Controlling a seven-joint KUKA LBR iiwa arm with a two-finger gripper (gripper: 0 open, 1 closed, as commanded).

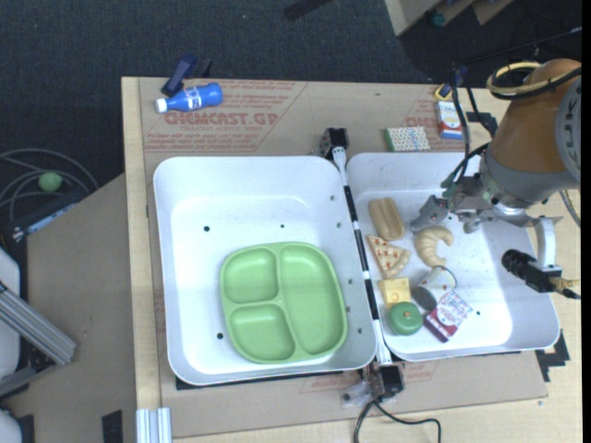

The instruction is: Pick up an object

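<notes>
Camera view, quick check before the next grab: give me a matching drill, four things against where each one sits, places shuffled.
Things:
1. green plate
2. croissant
3. blue bottle
4. green apple

Places:
A. on the bench beyond the bins, far left
B. near front edge of the right bin
C. in the left bin
D. middle of the right bin, just below the tool

Pairs: 1-C, 2-D, 3-A, 4-B
</notes>
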